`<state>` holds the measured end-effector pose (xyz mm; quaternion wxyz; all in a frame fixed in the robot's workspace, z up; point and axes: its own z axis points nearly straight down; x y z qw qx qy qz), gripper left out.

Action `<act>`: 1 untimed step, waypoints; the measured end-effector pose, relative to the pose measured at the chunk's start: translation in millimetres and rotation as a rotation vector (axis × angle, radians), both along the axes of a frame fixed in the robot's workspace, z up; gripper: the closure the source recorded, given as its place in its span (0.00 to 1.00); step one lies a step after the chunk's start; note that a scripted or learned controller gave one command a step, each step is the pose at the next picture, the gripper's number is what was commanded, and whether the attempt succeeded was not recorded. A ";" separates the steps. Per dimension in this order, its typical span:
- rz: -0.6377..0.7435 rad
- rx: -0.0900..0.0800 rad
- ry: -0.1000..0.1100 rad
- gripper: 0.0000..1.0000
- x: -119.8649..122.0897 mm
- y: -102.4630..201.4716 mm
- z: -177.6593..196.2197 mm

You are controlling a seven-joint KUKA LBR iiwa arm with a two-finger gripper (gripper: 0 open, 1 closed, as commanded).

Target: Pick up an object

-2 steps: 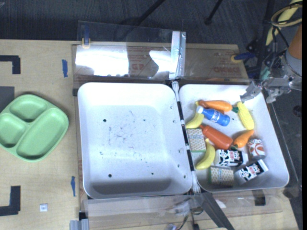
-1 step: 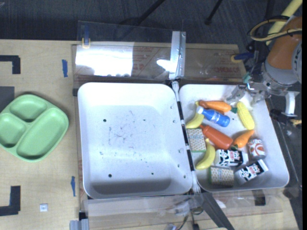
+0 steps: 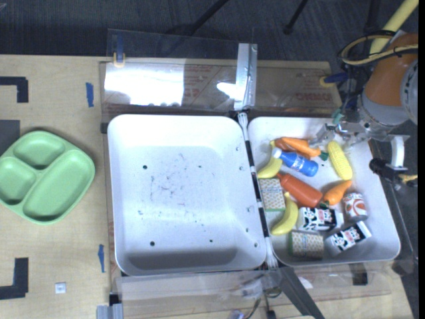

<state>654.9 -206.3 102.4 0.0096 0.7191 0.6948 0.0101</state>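
A: Plastic toy food, all heaped in the right bin (image 3: 388, 241) — nothing lifted yet, as far as I can judge. The pick is still to do.

B: Where is the gripper (image 3: 339, 130)?

A: At the far right corner of the right bin, just above the yellow corn cob (image 3: 340, 160) and beside the top carrot (image 3: 297, 144). I cannot tell how its tips stand; they blur into the wrist metal. Nothing shows between them.

B: So approach made, grasp and lift both left?

A: That is my reading — a judgement only.

B: Count, please, all relative to the right bin.

A: Inside it: two bananas (image 3: 286, 218), one at its left wall and one lower middle. One corn cob. One blue bottle (image 3: 298, 163). Orange pieces — I make it three: top carrot, a long reddish one in the middle (image 3: 302, 189), a short one (image 3: 335, 192) at right. Two black-and-white cartons (image 3: 349, 236). One small can (image 3: 355, 207). Two patterned boxes (image 3: 307, 243), roughly; the heap overlaps, so the count is approximate.

B: Outside it?

A: Left bin (image 3: 126, 131) adjoining its left wall — one. Green divided plate (image 3: 44, 176) well to the left of both, on the bench — one.
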 end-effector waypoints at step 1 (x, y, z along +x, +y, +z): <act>0.003 -0.007 -0.006 1.00 1.7 -0.4 10.6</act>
